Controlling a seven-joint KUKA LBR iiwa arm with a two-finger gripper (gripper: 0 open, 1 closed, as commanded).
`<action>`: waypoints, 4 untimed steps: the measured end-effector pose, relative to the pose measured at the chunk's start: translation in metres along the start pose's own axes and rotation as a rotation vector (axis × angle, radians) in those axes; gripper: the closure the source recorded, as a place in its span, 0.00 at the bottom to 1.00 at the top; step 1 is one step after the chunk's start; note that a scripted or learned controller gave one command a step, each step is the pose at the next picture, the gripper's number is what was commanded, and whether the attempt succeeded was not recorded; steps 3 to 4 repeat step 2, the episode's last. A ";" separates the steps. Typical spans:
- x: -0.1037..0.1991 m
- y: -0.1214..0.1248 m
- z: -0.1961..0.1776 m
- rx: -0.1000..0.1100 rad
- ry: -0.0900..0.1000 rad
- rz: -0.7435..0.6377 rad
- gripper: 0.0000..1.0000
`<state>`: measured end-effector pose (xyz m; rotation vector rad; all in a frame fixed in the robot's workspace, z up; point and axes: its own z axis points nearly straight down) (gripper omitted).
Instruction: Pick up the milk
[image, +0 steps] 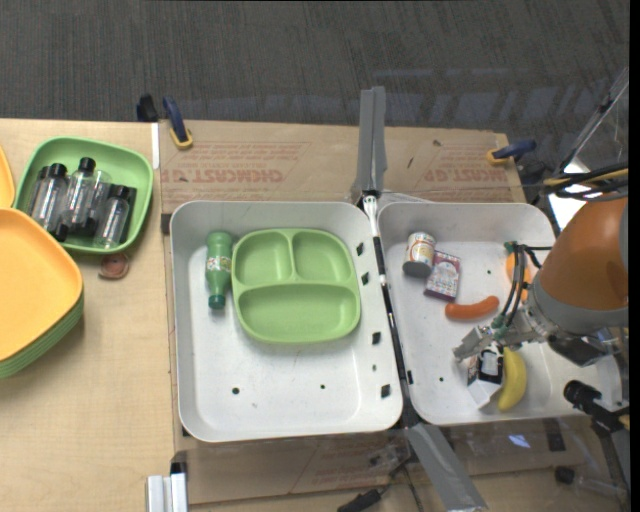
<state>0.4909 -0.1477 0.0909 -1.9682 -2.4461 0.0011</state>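
In the right bin (440, 405), a small pink-and-white carton (443, 276) lies flat near the back left; it looks like the milk. A white can (420, 250) with a label lies on its side just beside it. My gripper (481, 352) hangs low over the bin's front right, well in front of the carton and apart from it. It sits right above a small white-and-dark object (488, 368) that lies against a yellow banana (513, 378). I cannot make out whether anything is held.
An orange-red sausage (471, 308) lies between the carton and the gripper. An orange item (511, 266) is at the right wall. The left bin (280, 400) holds a green divided plate (296, 285) and a green bottle (218, 268). A green tray of vials (85, 195) and orange plates (35, 295) stand at far left.
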 end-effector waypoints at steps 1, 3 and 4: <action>-0.003 0.002 -0.012 -0.007 -0.005 0.004 1.00; 0.052 0.061 -0.169 0.001 -0.003 0.044 1.00; 0.052 0.061 -0.169 0.001 -0.003 0.044 1.00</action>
